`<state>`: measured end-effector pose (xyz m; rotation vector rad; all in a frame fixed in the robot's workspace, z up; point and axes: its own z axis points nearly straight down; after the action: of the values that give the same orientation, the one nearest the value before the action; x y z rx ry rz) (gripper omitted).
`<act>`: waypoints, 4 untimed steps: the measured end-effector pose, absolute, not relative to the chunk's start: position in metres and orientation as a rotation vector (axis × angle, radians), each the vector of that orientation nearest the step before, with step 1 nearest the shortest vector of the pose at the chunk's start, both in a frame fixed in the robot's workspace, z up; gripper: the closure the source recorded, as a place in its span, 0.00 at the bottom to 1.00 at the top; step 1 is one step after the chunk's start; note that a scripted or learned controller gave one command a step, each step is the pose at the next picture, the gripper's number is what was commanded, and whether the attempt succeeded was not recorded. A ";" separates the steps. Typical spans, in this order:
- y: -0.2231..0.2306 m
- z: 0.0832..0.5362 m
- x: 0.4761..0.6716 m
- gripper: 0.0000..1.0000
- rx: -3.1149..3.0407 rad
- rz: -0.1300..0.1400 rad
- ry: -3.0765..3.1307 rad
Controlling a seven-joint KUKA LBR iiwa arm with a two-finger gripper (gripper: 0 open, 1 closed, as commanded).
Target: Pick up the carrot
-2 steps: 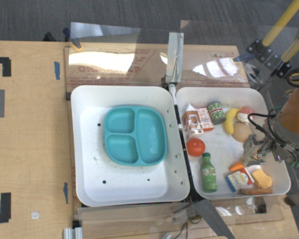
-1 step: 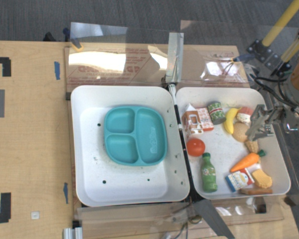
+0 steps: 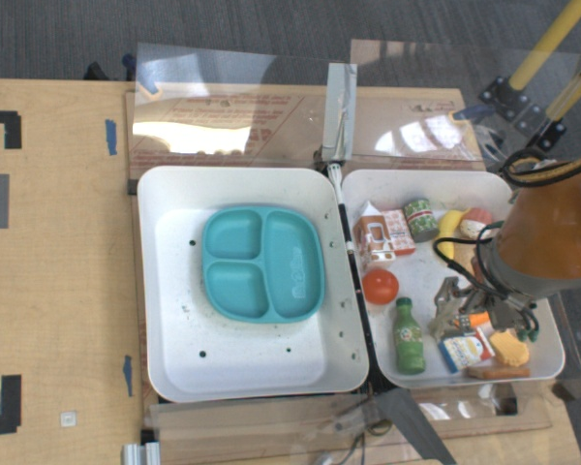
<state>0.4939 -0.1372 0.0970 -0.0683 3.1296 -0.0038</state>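
At the right of the frame the gripper (image 3: 457, 310) is down in the right bin (image 3: 542, 361), its metal fingers seemingly parted with nothing clearly between them. An orange piece, probably the carrot (image 3: 479, 320), lies just right of the fingertips, above a blue-edged carton (image 3: 465, 349) and near the green bottle (image 3: 408, 334).

Dark grey carpet (image 3: 271, 13) is seen up top — a tan bench (image 3: 53, 260) is marked with black tape (image 3: 5, 129) and blue tape (image 3: 110, 136), and glare is caught on clear panels (image 3: 213, 105).
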 end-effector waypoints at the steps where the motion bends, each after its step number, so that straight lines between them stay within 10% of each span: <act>1: -0.067 0.187 0.531 1.00 -0.551 -0.002 3.080; 2: -0.136 0.177 0.506 1.00 -1.086 -0.001 2.946; 3: -0.054 0.240 0.541 1.00 -1.398 -0.003 2.802; 4: -0.107 0.396 0.513 1.00 -1.557 -0.013 2.716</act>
<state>0.5128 -0.1072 0.3961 -1.5568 2.7161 -0.0131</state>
